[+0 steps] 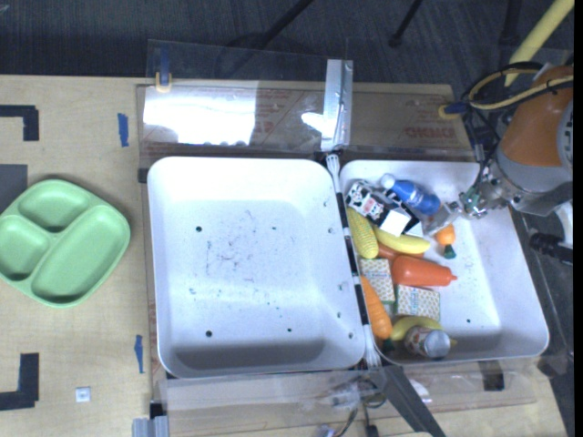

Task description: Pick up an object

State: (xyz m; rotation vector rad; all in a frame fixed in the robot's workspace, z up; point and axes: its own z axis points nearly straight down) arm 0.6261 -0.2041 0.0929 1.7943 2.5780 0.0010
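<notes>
Bins, two in count, sit side by side on the bench. Seen from above, the left bin [241,262] carries only scuff marks on its floor. The right bin [510,289] holds the objects, all crowded against its left wall: one blue bottle [412,194] at the top, one black-and-white patterned box [369,202] just beside it, one ear of corn [363,234], one yellow banana [401,241], one large orange carrot-shaped piece [421,272], one thinner carrot [375,308] along the dividing wall, one small orange item [444,236], and one bottle with a grey cap [426,340] at the near edge. The gripper [474,200] hangs at the bin's upper right, near the blue bottle but apart from it; nothing is seen between its fingers, and their spacing cannot be told. One green divided plate [62,241] rests on the bench, well left of both bins.
</notes>
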